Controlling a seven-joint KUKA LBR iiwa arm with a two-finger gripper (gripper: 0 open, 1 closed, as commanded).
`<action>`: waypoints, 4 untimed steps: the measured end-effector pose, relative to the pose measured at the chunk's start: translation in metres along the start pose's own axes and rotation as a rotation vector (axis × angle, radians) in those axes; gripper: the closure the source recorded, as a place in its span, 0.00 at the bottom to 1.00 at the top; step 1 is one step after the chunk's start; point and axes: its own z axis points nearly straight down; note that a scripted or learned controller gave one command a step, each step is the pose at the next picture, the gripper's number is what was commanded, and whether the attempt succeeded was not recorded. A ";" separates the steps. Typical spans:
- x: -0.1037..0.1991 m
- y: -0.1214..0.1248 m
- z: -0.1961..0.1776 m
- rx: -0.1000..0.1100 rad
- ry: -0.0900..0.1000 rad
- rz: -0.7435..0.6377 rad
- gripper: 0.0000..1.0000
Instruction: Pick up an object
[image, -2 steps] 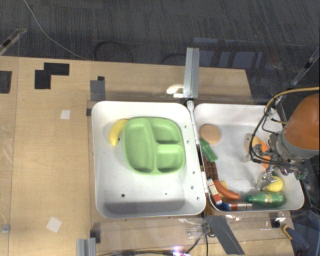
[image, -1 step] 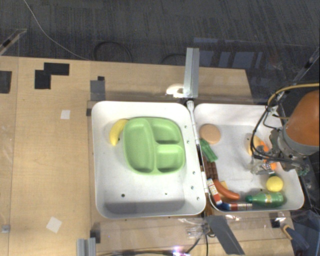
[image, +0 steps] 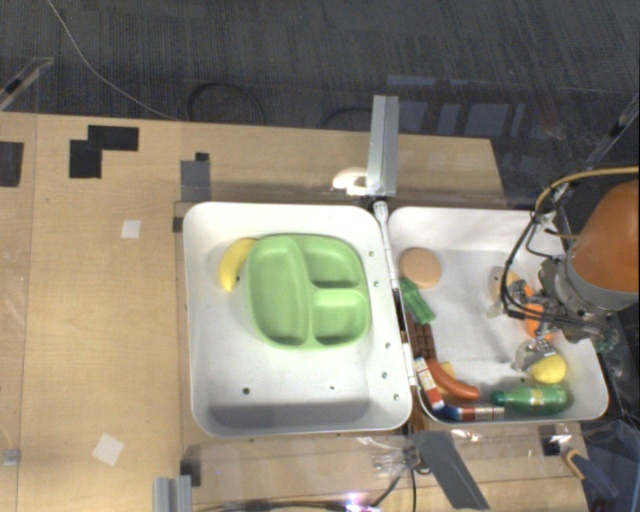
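My gripper (image: 533, 350) hangs low over the right side of the right bin (image: 470, 262), below the arm's orange band (image: 608, 245). Directly beneath and touching it in the view lies a yellow lemon (image: 549, 371). A small orange piece (image: 527, 306) shows beside the wrist, partly hidden by cables. A green bottle (image: 530, 399) lies along the bin's front wall. A red-orange sausage (image: 450, 381), a green pickle-like piece (image: 415, 300) and a tan round bun (image: 421, 267) sit on the bin's left side.
The left bin (image: 215, 380) holds a green divided tray (image: 303, 290) with a yellow banana (image: 233, 262) at its left edge. A metal post (image: 382, 145) stands behind the wall between the bins. Wooden bench spreads to the left.
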 end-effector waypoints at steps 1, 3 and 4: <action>0.007 0.002 0.013 -0.006 0.016 -0.046 0.00; 0.001 0.002 0.000 0.000 0.001 -0.052 0.00; 0.015 -0.001 0.012 -0.007 0.013 -0.137 0.00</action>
